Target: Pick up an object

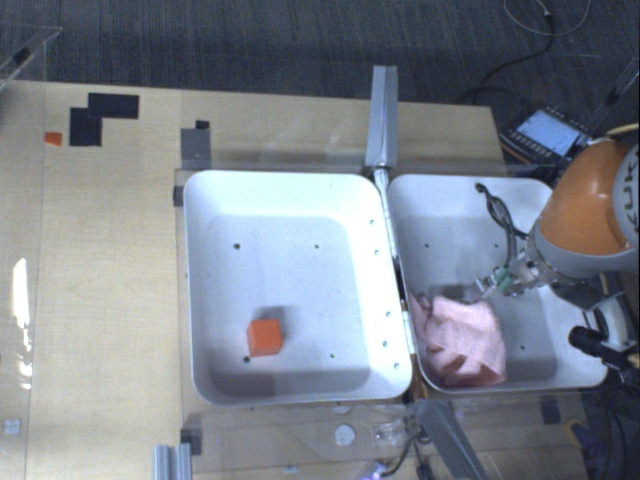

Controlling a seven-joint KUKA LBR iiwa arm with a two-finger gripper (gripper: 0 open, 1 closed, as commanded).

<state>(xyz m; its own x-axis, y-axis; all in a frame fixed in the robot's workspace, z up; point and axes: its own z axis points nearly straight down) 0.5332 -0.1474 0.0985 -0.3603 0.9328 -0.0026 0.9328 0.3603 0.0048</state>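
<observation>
Camera view. Left bin (215, 268): one orange block (265, 337) on the floor toward 7 o'clock, apart from every wall, with open floor on all sides, widest toward 12 and 3. Right bin (440, 218): pink cloth (462, 340) bunched at 7 o'clock, against the near wall and close to the divider-side wall. Gripper (503, 281) low at the cloth's 1 o'clock edge; open or closed, cannot tell. Arm (590, 213) covers the bin's 3 o'clock side; floor toward 11 lies open.
</observation>
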